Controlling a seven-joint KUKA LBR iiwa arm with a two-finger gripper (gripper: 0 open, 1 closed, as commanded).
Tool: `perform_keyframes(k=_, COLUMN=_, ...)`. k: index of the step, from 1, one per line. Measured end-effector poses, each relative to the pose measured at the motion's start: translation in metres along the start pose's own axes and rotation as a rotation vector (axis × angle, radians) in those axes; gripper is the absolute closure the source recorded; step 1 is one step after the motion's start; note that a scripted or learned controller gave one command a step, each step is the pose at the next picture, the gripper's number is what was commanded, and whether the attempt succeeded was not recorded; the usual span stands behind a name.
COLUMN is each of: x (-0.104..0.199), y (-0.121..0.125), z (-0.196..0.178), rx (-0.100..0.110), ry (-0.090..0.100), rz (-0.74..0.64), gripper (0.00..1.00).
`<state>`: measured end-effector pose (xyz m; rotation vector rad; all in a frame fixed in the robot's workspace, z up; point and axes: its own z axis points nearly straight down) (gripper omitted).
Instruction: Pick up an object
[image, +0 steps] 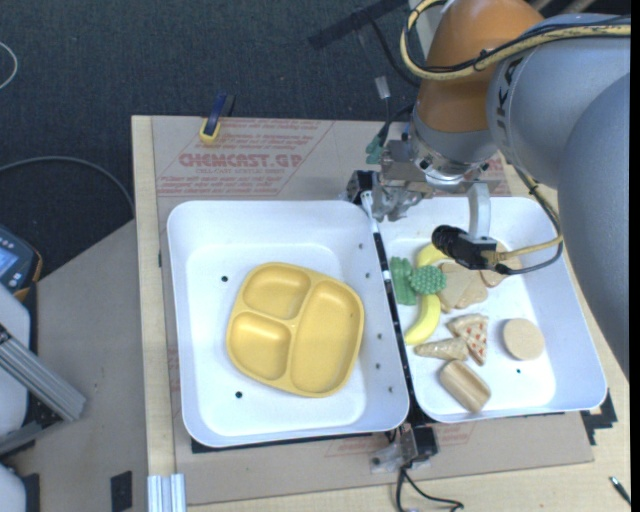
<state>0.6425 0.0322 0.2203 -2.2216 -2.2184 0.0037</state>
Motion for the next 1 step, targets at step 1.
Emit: perform_keyframes(k=1, x=0.0015, y=0.0088, z=-0.014, rx=-0.007, ry=0.0, rz=-0.002, gripper=1.0)
